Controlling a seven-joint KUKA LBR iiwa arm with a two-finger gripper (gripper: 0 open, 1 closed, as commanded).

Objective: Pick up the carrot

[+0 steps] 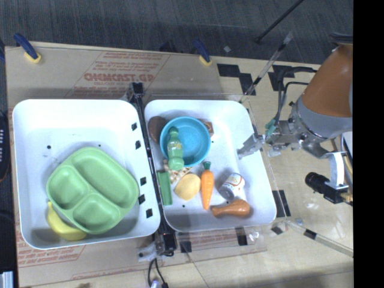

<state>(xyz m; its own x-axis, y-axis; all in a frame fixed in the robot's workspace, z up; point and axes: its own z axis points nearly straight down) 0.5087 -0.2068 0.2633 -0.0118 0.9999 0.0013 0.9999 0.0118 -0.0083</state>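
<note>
Two white bins (pixel 24 161) on cardboard-covered bench (pixel 120 71), dark carpet (pixel 150 11) beyond; jaws' (pixel 251 146) state unclear

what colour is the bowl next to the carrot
Light blue. The bowl sits in the right bin, just above the carrot, seen in the camera view.

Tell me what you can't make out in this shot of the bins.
- Brown item, camera view: mostly hidden behind the blue bowl.
- Yellow object, camera view: mostly covered by the green divided plate.
- End effector, camera view: too small and blurred to judge.
- Arm, camera view: cut off at the right.
</note>
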